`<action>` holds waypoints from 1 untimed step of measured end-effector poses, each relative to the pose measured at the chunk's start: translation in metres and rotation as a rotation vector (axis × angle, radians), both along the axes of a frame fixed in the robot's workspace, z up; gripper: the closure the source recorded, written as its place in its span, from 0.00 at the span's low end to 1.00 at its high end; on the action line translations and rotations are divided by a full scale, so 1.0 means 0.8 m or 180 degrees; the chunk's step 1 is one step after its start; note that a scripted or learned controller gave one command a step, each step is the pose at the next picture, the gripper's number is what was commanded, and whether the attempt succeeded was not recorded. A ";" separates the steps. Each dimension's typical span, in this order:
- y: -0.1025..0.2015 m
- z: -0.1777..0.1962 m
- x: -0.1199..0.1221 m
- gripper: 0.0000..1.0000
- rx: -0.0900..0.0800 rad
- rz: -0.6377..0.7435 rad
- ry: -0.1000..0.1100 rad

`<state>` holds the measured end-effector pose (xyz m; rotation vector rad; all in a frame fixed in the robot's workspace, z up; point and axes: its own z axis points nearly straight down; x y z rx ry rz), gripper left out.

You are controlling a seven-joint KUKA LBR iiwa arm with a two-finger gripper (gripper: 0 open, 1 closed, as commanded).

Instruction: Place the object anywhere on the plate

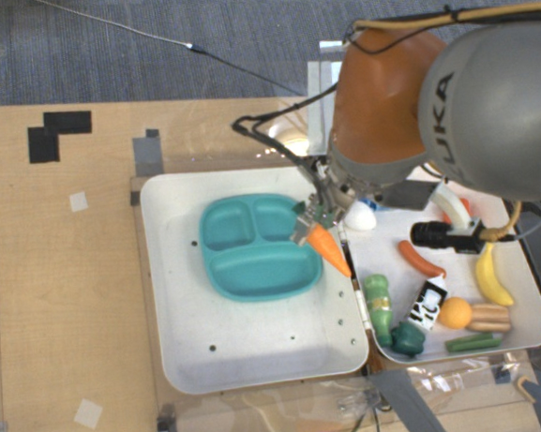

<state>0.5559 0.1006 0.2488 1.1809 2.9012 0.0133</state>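
Observation:
A teal sectioned plate (254, 247) lies in the left white bin (198, 358). My gripper (316, 221) hangs at the plate's right edge, under the large orange and grey wrist. An orange toy carrot (328, 249) sits between its fingers, its tip slanting down and to the right over the bin's right side, just beyond the plate's rim. The gripper is shut on the carrot.
The right bin (534, 328) holds several toy foods: a white egg (359, 218), a red sausage (419, 258), a banana (490, 276), an orange (455, 313), a green bottle-like piece (380, 304), a green bean (472, 342) and a black-and-white box (427, 304). Cables run behind the arm.

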 end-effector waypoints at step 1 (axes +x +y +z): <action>-0.003 -0.002 0.000 0.00 -0.0008 -0.0010 0.0009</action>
